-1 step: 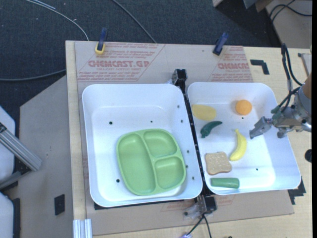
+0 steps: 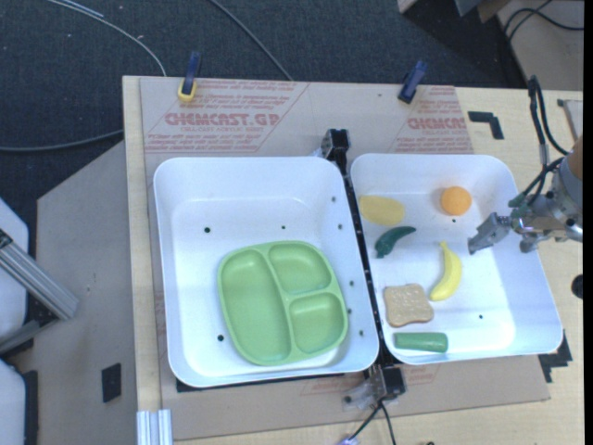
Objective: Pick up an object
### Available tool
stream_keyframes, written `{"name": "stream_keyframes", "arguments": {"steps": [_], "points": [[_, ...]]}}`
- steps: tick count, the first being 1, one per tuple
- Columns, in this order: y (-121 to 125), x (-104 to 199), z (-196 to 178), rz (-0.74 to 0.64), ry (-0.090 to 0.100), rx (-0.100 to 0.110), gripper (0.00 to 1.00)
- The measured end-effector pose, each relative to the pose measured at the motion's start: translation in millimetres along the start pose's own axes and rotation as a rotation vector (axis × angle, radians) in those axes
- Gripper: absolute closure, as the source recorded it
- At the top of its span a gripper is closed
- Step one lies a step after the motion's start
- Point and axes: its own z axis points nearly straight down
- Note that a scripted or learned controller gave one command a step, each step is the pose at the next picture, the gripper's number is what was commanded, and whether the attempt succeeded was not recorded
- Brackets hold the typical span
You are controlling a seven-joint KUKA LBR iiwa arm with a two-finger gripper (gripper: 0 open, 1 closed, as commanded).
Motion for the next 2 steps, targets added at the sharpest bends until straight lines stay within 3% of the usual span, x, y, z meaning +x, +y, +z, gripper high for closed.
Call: {"name": "stream_keyframes", "arguments": {"steps": [1,2], "points": [[-3,5,63,0.001,0.004,0.009,0.00],[-5,8,124,0.000,0.002,0.004,0.00]]}}
